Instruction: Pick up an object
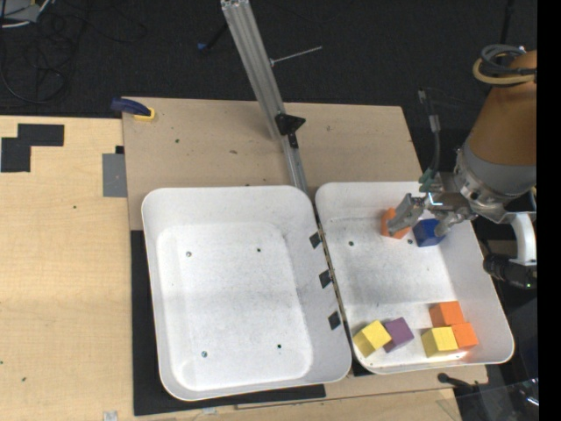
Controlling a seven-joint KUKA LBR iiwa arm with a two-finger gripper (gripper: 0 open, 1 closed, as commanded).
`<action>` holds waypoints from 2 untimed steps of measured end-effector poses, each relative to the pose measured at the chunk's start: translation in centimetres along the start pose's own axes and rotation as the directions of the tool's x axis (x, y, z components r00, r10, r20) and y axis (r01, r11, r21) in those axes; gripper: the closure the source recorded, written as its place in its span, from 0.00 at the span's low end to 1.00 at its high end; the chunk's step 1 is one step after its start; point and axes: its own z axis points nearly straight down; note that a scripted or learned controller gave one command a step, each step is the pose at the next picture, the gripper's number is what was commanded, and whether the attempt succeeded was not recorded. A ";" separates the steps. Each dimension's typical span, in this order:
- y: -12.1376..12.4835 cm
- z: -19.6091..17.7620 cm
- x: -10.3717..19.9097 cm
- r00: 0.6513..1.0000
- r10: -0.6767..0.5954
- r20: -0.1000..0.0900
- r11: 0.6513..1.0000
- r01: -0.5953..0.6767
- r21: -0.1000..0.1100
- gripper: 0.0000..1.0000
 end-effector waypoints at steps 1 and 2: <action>0.1 -0.3 -0.1 1.000 0.003 0.001 1.000 -0.003 -0.006 0.00; 0.2 6.2 0.2 1.000 0.002 0.000 1.000 -0.002 0.001 0.00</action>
